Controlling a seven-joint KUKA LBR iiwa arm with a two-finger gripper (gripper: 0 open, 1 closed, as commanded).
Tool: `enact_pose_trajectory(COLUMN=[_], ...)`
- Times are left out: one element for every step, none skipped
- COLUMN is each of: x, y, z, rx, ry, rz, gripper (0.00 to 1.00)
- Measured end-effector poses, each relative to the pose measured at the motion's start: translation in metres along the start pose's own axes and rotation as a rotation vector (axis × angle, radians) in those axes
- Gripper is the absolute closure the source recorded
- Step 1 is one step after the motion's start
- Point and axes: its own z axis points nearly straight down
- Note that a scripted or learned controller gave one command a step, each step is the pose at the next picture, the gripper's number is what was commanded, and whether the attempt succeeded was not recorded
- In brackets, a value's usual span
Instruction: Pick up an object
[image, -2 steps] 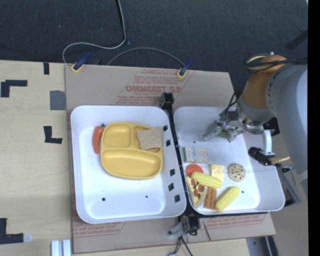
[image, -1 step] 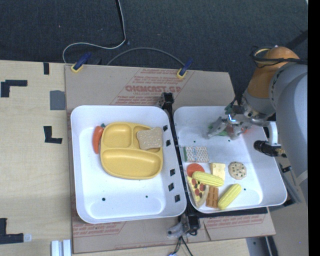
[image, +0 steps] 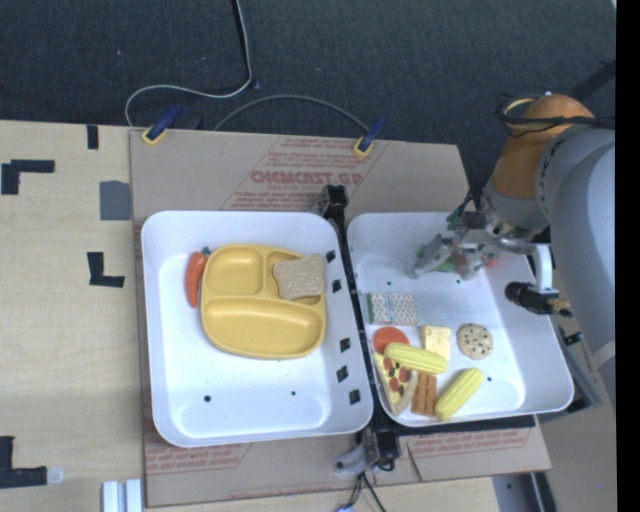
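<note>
White plastic bins sat side by side on the surface; the left bin (image: 170, 400) held a yellow divided tray (image: 262, 330) with a slice of toast (image: 300, 277) in one compartment and an orange carrot (image: 193, 278) just beside the tray's left edge. The right bin (image: 540, 385) carried the candidates, clustered toward its near half: a cookie (image: 475, 342), a corn cob (image: 458, 391), a banana (image: 415, 357), a cheese block (image: 436, 338), a tomato (image: 388, 337), a pizza slice (image: 396, 385) and a grey checked piece (image: 393, 306). The tool (image: 452, 252) hung over the far part of that bin, nothing visible between its fingers; whether they stood apart or together could not be told. Judgement: these looked like light, stiff, smooth toy foods, prone to slip. The corn cob lay least crowded; gripping across its middle seemed best.
</note>
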Motion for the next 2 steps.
enact_pose_trajectory(x=[0.012,-0.013], y=[0.0,0.001], z=[0.0,0.0], rx=[-0.008,0.013], ry=[-0.008,0.032], rz=[0.0,-0.005], gripper=[0.0,0.0])
